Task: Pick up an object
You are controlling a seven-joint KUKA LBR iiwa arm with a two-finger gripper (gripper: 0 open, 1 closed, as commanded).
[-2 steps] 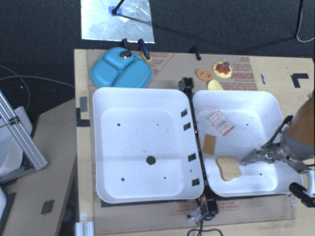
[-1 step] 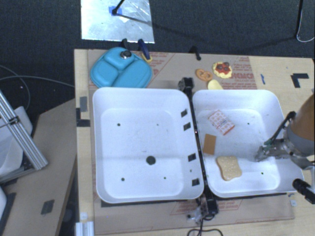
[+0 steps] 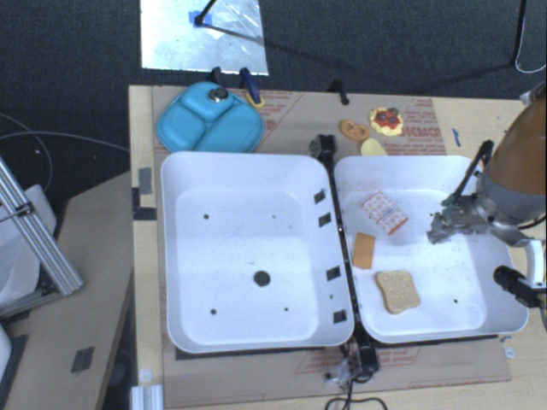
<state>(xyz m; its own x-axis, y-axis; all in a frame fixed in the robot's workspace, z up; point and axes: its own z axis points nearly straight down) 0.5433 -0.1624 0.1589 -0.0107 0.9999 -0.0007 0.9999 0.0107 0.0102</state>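
Gripper (image 3: 443,226) hangs over the right bin's (image 3: 479,319) right half, reaching in from the right edge of the scene; too small and dark here to tell how it stands, and nothing shows clamped in it. Grey arm (image 3: 521,165) with its orange band sits above it at the far right.

Bench (image 3: 282,109): brown board, red printing near the far right corner, too blurred to read.

Left bin (image 3: 184,186): white, shallow, a few small dark dots on the floor and one larger dark disc (image 3: 261,278) near the middle.

Right bin, touching the left bin along a dark seam with black clips, holds three items:
- toast-like slice (image 3: 398,291), tan, near side of the bin, lying flat;
- small packet (image 3: 384,213), white with red pattern, far-centre, tilted; any print on it is unreadable;
- orange rectangular piece (image 3: 364,250), between packet and slice, close to the seam.
All three lie on the floor left of the gripper, apart from it; packet is nearest to it.

Outside the bins, far side of the bench:
- blue divided tray (image 3: 211,120), far left, touching the left bin's far rim, with a small metallic knob on top;
- blue-handled tool (image 3: 249,86) just beside the tray;
- round red-and-yellow toy food (image 3: 386,120), far right;
- orange pretzel-like piece (image 3: 353,130) beside it;
- pale yellow piece (image 3: 373,148) at the right bin's far rim.

Beyond the bench, a shiny grey sheet (image 3: 203,24) lies on dark carpet.
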